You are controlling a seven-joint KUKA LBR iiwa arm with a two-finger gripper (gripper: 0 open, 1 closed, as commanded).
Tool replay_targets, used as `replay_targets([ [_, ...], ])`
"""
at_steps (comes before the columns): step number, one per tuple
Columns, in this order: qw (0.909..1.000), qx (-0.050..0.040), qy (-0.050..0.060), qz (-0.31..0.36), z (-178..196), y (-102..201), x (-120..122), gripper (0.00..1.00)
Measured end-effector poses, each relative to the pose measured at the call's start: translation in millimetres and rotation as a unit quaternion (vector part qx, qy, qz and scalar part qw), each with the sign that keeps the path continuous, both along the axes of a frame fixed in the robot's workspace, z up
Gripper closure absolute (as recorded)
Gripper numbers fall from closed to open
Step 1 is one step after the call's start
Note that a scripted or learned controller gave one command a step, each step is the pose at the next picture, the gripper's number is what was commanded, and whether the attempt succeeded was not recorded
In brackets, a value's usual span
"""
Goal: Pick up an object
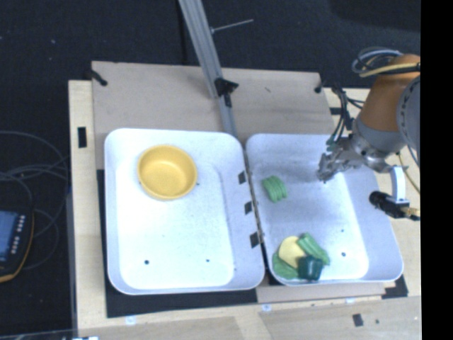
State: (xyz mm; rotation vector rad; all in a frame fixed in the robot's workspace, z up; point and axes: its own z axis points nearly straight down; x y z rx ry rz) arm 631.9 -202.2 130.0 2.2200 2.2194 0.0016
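At the near edge of the right bin (354, 222) sits a small heap of toys (300, 258): a yellow one, some light green ones and a dark green one, all touching each other in the bin's near corner. A bit farther back, close to the bin's left wall, a green block (274, 188) lies by itself with bare floor all around it. Farther still, and over to the right, the gripper (327, 170) hangs over the back part of the same bin, well apart from the block and the heap. It is too small and blurry to tell if it is open or closed, and nothing can be seen in it. The left bin (177, 253) holds a yellow bowl (167, 171) near its far left corner. The picking has probably not begun yet. The block looks like the easy choice, since nothing crowds it. To do it well, the arm should move left until it is right over the block, come straight down, and close on the block's narrow sides. It should stay off the wall beside the block. The heap looks harder, as the toys there could slip or come up together.
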Motion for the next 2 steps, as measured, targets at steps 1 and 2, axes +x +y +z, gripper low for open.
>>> replay_targets([
  [1,1.0,0.0004,-0.001,0.0,45.6,6.8,1.2,1.0],
  [2,1.0,0.0001,-0.001,0.0,92.5,-0.8,6.1,1.0],
])
